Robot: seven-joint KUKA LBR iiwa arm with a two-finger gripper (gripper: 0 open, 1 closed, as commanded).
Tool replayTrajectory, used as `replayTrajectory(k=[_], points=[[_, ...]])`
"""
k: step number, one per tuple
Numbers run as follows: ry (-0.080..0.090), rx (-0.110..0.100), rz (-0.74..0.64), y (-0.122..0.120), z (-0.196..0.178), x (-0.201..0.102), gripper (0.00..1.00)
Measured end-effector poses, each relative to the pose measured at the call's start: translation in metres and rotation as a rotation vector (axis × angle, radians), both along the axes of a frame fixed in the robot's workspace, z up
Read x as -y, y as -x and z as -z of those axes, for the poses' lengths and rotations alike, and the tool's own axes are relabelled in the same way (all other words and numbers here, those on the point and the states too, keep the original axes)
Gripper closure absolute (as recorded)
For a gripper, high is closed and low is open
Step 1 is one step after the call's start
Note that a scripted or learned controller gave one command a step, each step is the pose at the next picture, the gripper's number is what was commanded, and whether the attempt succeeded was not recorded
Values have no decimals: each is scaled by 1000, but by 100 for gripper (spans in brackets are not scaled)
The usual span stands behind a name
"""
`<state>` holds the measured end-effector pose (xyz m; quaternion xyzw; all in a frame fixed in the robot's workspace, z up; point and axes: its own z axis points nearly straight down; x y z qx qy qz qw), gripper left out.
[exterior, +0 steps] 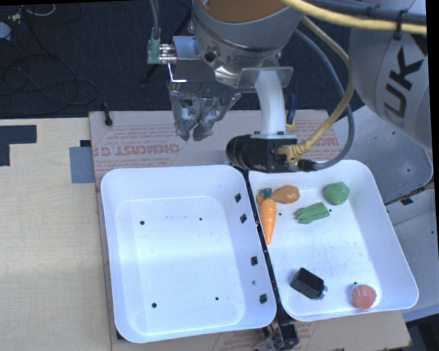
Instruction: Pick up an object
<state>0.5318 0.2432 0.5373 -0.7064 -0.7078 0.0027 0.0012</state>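
So the gripper (196,130) is seen up at about 12 o'clock, hung above the cardboard sheet (141,147) just past the far rim of the left bin (124,185); whether it's apart or together can't be told, and nothing is seen in it. Everything pickable is found in the right bin (375,199): toy carrot (267,218) at 10 o'clock, orange piece (286,195) touching it, green pod (312,213), green lump (336,193) at 1, black block (308,283) at 6, pink ball (363,296) at 5.
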Motion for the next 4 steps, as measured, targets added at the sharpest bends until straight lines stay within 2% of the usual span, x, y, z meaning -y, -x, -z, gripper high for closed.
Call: replayTrajectory(k=[1, 2, 4], points=[[0, 1, 1, -1, 0, 0, 0], [2, -3, 0, -1, -9, 0, 100], [5, -13, -2, -2, -27, -1, 100]])
